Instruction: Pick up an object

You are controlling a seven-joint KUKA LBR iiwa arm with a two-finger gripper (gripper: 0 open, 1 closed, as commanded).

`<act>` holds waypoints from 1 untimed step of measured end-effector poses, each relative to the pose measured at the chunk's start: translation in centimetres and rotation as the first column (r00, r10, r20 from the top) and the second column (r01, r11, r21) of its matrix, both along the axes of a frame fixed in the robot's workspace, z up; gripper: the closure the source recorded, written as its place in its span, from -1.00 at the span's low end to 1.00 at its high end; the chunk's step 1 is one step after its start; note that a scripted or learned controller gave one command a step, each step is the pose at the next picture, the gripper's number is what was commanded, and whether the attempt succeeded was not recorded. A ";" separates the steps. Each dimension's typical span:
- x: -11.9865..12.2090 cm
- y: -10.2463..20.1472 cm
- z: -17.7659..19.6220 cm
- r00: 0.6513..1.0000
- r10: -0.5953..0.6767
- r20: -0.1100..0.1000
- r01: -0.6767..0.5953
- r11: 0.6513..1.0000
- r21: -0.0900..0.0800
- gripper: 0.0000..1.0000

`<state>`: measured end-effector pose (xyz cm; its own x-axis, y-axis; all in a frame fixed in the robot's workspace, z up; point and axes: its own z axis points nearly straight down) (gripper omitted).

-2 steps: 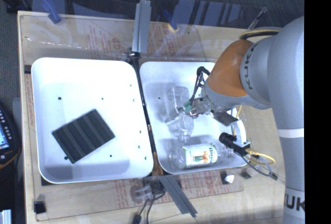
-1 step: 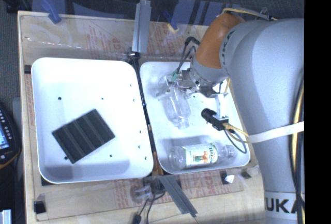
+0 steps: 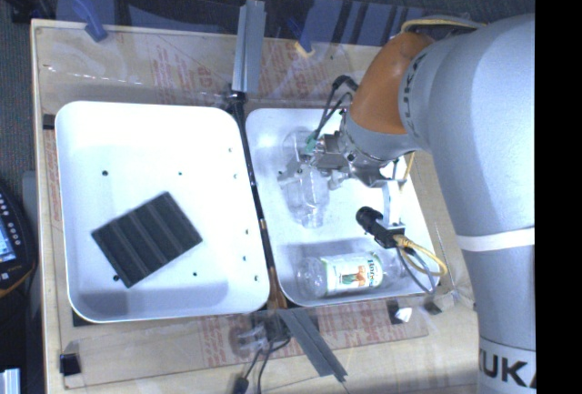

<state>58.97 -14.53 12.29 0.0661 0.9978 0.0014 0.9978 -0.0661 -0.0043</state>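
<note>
In the right bin (image 3: 264, 137) my gripper (image 3: 312, 166) reaches down from the right, under the arm's orange band. A clear plastic cup (image 3: 306, 198) lies right below and against the gripper head, hard to make out on the white floor. Whether the cup is held cannot be seen. A clear plastic bottle (image 3: 350, 275) with a green and orange label lies on its side along the near wall of the same bin. A black ribbed rectangular pad (image 3: 145, 238) lies flat in the left bin (image 3: 82, 124), far from the gripper.
The grey arm covers the right side of the right bin. A black cable fitting (image 3: 375, 226) with yellow wires hangs between the cup and the bottle. A metal divider bar (image 3: 247, 46) stands behind the bins, where they meet.
</note>
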 end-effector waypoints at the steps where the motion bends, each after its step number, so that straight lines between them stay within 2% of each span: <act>1: 2.7 -4.1 0.9 1.000 0.024 0.002 -0.024 1.000 -0.001 -1.00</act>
